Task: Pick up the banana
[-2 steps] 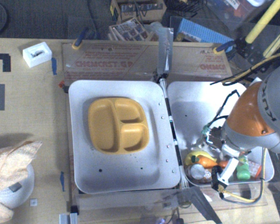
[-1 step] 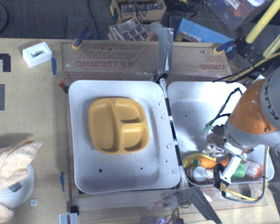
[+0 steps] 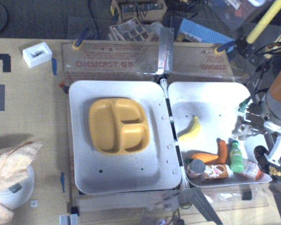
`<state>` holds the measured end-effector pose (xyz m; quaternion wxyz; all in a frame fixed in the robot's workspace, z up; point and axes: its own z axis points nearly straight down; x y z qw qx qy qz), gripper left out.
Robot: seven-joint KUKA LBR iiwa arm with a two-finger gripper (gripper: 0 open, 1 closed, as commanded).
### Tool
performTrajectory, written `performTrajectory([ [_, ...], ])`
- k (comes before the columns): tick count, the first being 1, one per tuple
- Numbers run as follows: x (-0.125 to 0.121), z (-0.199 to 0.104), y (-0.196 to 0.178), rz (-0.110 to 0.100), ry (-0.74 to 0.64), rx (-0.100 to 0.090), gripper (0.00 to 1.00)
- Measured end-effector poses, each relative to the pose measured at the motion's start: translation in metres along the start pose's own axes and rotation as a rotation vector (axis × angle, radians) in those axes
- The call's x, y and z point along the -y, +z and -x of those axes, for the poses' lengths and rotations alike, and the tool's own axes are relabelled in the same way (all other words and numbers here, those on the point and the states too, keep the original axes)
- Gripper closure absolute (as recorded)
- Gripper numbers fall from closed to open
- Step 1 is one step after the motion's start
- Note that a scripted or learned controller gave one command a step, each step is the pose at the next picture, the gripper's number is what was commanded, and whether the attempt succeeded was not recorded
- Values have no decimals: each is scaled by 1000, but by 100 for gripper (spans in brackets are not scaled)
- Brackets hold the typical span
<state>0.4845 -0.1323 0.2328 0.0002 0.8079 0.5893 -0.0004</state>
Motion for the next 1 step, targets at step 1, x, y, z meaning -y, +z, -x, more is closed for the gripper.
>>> performTrajectory([
  [1, 0, -1, 0, -1, -1, 0, 0],
])
